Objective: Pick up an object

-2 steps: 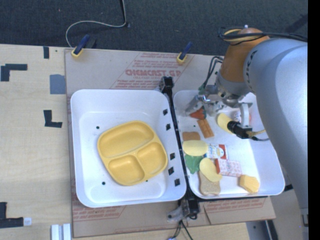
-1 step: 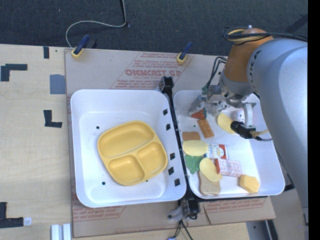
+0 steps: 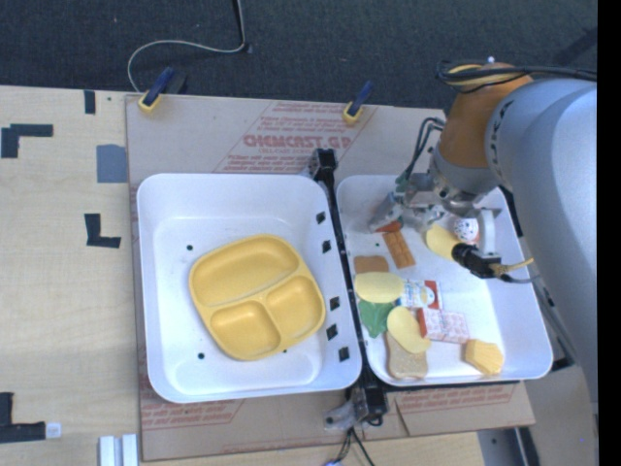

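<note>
Grey arm's jaws (image 3: 403, 207) low over right bin (image 3: 514, 318) (grip state unclear), yellow tray (image 3: 255, 294) left.

We see a yellow divided plate (image 3: 256, 295) in the white left bin (image 3: 155, 260), and yellow, green, orange and tan pieces in the white right bin (image 3: 514, 318).

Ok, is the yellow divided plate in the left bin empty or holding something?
Empty. The yellow divided plate shows three bare compartments.

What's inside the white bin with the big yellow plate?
Just the yellow divided plate lies inside the left bin, with nothing in its three sections. Whatever sits beneath the plate is covered, so that part can't be seen.
</note>
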`<state>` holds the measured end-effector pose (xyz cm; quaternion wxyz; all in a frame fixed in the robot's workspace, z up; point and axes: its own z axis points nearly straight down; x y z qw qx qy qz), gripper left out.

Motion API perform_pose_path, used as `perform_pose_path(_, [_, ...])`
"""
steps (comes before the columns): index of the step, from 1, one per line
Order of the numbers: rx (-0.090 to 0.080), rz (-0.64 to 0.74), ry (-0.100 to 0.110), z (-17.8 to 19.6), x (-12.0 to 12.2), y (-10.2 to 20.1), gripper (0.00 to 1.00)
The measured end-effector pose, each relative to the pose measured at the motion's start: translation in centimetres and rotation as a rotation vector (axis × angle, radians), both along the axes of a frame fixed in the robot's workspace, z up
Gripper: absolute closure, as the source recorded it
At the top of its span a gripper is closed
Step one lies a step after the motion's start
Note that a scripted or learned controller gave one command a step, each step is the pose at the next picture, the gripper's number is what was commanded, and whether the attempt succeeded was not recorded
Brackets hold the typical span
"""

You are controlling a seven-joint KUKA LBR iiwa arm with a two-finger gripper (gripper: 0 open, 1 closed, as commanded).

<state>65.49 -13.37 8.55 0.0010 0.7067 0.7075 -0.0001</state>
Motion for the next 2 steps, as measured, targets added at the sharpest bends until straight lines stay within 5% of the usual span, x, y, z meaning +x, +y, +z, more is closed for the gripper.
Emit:
perform_pose_path(1, [0.0,0.001,0.001,-0.1,-0.5,2.6,0.0])
perform_pose_path(2, [0.001,0.0,-0.001,-0.1,1.4,0.4,0.0])
